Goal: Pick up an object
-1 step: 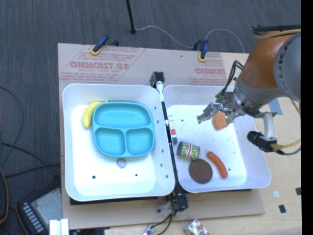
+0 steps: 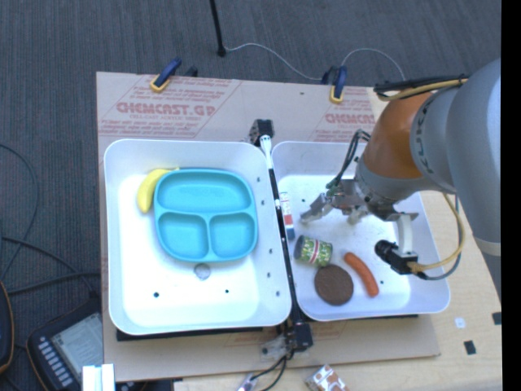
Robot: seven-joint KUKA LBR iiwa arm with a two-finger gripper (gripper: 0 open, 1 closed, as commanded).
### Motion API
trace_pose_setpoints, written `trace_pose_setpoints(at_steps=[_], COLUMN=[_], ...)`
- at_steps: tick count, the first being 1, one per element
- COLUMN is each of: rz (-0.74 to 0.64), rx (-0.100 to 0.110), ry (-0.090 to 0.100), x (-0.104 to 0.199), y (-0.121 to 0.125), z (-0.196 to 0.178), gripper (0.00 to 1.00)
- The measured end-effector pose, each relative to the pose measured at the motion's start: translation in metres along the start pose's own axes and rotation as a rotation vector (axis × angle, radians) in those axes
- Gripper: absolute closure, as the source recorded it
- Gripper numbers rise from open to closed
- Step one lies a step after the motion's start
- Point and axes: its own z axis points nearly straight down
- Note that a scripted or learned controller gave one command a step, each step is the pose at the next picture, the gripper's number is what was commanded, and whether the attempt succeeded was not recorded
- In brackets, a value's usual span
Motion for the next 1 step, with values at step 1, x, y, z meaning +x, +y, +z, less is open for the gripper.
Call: trace_pose_setpoints(at_steps=[1], rz=[0.002], rx=[-0.002], ry=[-0.001], x=[0.0016], y=[-0.0917], z=[-0.0006], gripper=[0.0])
